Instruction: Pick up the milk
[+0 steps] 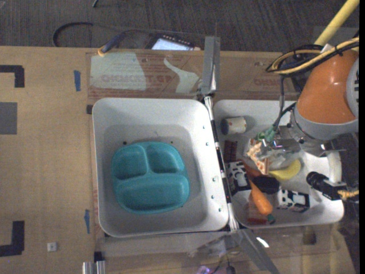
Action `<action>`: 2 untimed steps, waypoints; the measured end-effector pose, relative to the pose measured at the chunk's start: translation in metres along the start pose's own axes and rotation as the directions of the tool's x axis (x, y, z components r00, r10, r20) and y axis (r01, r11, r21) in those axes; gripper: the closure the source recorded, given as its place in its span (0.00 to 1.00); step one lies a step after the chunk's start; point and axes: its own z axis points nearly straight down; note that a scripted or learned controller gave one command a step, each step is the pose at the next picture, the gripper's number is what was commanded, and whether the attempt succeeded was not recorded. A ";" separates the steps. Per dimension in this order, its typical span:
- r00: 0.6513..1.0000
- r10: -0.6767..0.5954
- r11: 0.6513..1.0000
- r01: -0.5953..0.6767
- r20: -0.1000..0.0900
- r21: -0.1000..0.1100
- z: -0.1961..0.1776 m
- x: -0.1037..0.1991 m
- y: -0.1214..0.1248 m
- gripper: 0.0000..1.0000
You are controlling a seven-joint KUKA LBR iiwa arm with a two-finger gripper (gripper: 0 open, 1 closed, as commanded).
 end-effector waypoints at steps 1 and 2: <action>0.999 -0.051 0.999 0.051 0.001 -0.001 -0.014 0.082 -0.003 1.00; 0.987 0.162 0.987 -0.162 0.001 -0.003 -0.017 0.164 0.005 1.00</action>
